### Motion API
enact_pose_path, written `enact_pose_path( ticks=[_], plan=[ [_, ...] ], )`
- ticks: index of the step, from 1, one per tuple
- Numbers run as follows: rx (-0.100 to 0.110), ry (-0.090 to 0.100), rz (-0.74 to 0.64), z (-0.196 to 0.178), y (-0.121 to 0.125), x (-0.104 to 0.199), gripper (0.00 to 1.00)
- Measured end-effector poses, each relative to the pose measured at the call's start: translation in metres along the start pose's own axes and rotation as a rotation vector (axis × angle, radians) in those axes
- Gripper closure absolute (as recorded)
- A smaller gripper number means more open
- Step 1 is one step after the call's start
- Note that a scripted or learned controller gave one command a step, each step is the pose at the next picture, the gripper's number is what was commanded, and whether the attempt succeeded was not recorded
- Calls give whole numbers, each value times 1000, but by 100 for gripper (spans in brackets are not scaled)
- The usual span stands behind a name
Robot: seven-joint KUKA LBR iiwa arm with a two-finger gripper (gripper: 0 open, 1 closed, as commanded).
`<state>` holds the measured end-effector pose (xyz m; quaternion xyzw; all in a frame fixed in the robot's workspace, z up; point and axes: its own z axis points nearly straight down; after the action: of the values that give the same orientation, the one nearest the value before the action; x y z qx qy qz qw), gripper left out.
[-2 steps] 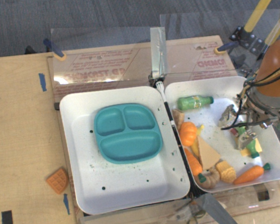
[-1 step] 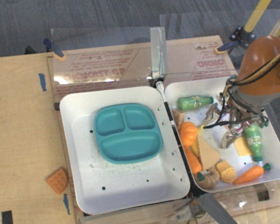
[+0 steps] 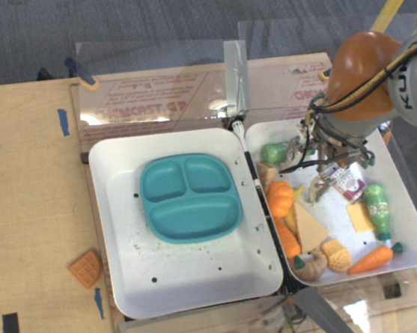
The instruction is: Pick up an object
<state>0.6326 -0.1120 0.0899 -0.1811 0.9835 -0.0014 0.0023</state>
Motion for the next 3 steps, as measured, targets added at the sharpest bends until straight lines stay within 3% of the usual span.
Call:
enact_pose_path(
  ticks=[1,2,3],
  plan=[
    [8,-9,-148,-89,-54,55,0],
    [7,-17,-162,-14,-78,69,0],
    [4,-22,-214,-10,-79,62,0]
  ],
)
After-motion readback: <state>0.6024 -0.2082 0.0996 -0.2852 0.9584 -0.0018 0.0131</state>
